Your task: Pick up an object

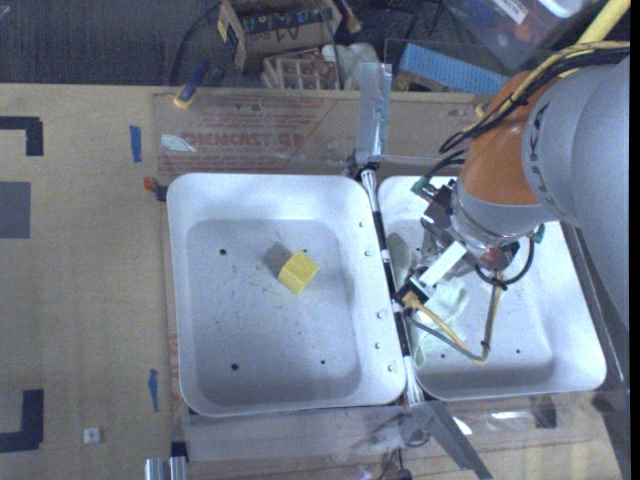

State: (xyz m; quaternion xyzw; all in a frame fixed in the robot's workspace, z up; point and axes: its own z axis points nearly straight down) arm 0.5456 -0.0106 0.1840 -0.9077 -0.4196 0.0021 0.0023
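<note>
A small yellow block (298, 272) lies alone in the middle of the left white bin (200, 218), tilted a little. My gripper (436, 251) reaches down into the left part of the right white bin (560, 358), under the grey arm with its orange band (500, 168). A pale green translucent thing (453, 304) lies on the bin floor just below the gripper, partly hidden by it. A greyish strip (399, 255) lies along that bin's left wall, beside the gripper. I cannot make out anything held.
The two bins meet at a ridge (385, 278) close to the gripper's left. The arm's bulk covers the right bin's upper right. A clear sheet (260, 138) and clutter of boxes (280, 23) lie beyond the bins. Wooden bench (80, 318) spreads to the left.
</note>
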